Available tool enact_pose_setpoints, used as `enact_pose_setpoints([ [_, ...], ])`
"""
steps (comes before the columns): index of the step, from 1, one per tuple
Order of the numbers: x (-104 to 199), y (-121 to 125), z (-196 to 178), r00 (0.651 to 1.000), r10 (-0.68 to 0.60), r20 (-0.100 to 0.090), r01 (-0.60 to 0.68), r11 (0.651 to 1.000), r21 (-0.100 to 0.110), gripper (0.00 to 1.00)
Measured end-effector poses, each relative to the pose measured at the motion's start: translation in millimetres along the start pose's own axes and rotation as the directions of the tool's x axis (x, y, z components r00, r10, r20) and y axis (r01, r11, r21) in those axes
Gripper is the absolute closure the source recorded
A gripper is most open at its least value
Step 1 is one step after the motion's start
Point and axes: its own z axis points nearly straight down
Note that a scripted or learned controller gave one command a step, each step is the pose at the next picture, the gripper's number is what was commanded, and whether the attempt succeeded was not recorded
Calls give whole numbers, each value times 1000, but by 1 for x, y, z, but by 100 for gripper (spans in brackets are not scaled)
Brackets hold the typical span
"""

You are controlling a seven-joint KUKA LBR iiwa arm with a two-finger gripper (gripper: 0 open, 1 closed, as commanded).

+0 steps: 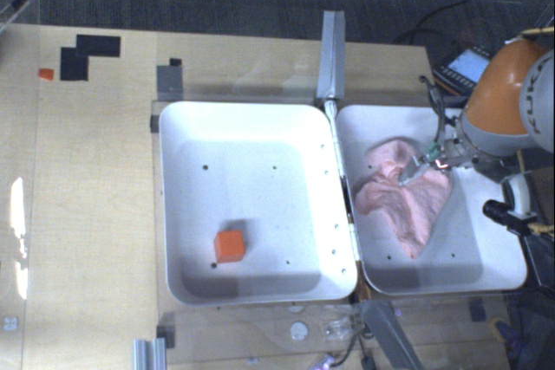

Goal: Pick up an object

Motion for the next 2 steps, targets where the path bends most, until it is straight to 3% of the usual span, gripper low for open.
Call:
enact_pose_setpoints([
  [1, -25, 65, 2, 985, -171, -14, 171, 985, 18, 0],
  [2, -12, -6, 0, 985, -170, -3, 170, 985, 1, 0],
])
